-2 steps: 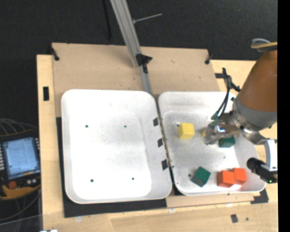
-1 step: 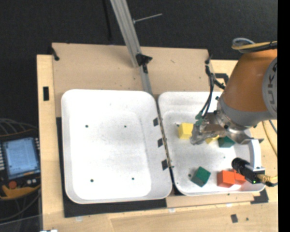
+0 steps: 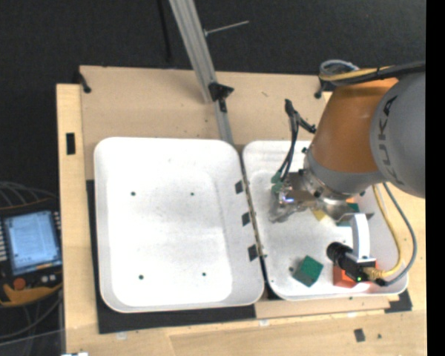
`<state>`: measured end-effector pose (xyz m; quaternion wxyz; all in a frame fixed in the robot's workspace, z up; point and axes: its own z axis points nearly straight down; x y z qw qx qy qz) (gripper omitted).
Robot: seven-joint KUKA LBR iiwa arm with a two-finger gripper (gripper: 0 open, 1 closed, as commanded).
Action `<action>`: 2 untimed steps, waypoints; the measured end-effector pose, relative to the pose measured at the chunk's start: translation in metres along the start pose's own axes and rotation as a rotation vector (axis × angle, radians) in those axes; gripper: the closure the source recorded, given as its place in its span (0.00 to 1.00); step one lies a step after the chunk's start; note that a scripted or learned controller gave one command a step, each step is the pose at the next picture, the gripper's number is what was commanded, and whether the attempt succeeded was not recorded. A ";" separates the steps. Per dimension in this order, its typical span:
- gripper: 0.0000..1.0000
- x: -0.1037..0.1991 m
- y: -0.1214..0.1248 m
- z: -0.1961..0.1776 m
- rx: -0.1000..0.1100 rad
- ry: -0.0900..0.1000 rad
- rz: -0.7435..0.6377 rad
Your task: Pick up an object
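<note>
A green block (image 3: 307,271) lies in the right bin (image 3: 300,237) near its front edge, closer to the front left corner than to the right one. It does not touch a wall and has bare white floor around it. The gripper (image 3: 285,201) hangs over the same bin further back, close to the left wall; the block is well apart from it, to the front and a little right. I cannot tell if the gripper is open or closed, or if it has hold of anything.
</note>
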<state>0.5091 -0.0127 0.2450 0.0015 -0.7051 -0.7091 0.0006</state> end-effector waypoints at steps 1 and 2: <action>1.00 0.043 -0.004 0.002 0.000 0.001 -0.001; 1.00 0.084 -0.006 0.007 0.003 0.000 0.000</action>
